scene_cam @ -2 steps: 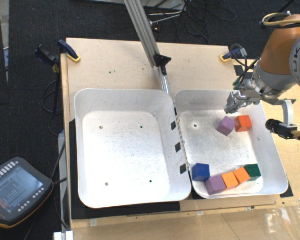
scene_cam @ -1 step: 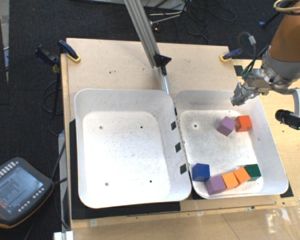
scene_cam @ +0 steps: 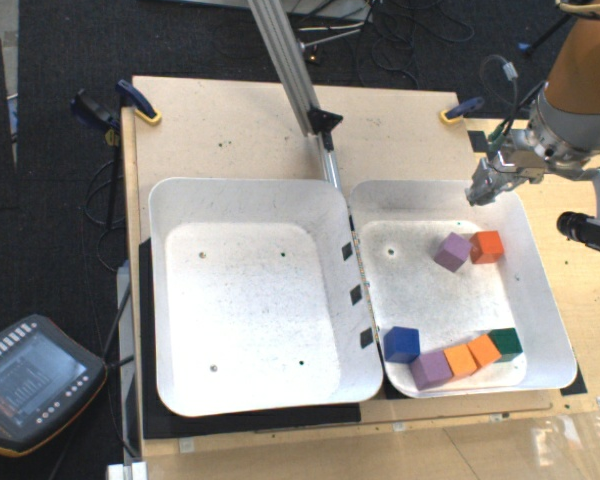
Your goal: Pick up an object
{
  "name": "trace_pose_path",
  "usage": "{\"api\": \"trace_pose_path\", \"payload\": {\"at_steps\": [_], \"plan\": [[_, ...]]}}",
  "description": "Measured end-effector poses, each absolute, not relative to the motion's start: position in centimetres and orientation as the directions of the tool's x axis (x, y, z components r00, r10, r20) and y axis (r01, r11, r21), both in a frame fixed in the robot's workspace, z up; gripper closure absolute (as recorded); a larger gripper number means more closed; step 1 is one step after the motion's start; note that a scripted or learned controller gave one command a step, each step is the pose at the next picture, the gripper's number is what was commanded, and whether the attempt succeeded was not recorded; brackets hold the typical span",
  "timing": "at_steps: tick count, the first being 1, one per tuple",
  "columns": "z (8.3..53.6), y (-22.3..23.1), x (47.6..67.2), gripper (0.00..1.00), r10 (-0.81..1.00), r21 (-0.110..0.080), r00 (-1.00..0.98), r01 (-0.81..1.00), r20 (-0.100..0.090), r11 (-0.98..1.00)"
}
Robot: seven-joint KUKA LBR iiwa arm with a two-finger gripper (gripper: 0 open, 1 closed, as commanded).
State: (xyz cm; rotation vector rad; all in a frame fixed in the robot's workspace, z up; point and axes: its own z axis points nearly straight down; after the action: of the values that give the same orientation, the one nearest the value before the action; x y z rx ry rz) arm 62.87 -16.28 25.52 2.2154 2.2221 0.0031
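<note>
Left white bin (scene_cam: 180, 268), smooth, speckled plastic. Right bin (scene_cam: 540, 298): blue cube (scene_cam: 401, 344), purple cube (scene_cam: 430, 369), orange cube (scene_cam: 461, 358), green cube (scene_cam: 504, 343) in a near-edge row; another purple cube (scene_cam: 452, 252) touching orange cube (scene_cam: 487, 246) mid-bin. Gripper (scene_cam: 483, 190) above far rim, nothing held, finger state unclear.

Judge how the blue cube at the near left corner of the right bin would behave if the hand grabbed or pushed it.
The blue cube looks rigid with flat faces, so it would likely slide rather than roll. It looks small and probably light. It sits beside a purple cube and near the right bin wall, so a push could jam it or shift its neighbour.
</note>
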Motion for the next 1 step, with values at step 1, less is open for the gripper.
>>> {"api": "trace_pose_path", "payload": {"at_steps": [1], "plan": [[24.22,-11.21,63.38,1.00,1.000,0.000,-0.007,1.000,0.001,0.007]]}}
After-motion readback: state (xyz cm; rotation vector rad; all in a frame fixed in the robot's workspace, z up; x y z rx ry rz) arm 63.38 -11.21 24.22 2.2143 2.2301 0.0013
